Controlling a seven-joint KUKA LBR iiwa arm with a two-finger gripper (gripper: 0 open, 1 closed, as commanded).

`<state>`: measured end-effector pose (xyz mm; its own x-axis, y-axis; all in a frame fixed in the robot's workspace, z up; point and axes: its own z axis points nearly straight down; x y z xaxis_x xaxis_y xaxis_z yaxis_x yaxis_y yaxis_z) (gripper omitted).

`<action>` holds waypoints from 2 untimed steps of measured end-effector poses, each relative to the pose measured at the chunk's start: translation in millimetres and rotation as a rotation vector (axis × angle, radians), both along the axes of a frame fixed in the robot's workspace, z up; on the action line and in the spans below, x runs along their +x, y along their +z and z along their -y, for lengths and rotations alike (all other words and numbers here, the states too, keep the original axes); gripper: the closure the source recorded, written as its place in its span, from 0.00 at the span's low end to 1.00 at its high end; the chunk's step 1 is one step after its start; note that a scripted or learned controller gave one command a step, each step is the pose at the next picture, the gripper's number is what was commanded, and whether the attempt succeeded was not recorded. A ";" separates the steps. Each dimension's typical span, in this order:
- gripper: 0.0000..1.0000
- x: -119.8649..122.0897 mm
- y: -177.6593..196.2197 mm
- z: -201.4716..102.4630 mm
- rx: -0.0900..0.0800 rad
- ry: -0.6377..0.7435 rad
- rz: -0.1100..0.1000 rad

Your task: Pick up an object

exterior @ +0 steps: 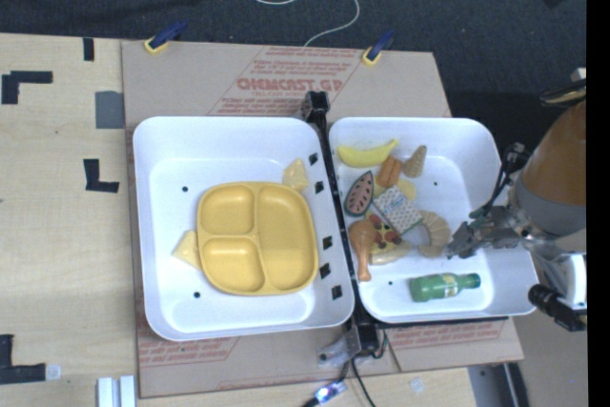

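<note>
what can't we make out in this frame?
- Hand, camera view: too small and dark to tell how it is set or whether it touches anything.
- Arm: cut off by the right edge.
- Pale pieces beside the yellow tray: partly hidden under the tray.
- Toy pile in the right bin: pieces overlap, several unidentifiable.

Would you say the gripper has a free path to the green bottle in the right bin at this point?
Probably yes. The gripper hovers just above the green bottle, which lies apart from the other toys near the right bin front wall, nothing covering it.
</note>
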<state>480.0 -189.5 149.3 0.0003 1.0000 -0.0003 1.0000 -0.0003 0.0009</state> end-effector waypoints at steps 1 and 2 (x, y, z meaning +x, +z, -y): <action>1.00 3.6 42.3 -1.4 -0.001 0.002 0.002; 1.00 4.1 76.8 -2.0 0.000 0.002 0.001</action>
<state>484.1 -187.5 226.0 -0.0019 1.0000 -0.0006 1.0000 0.0019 0.0015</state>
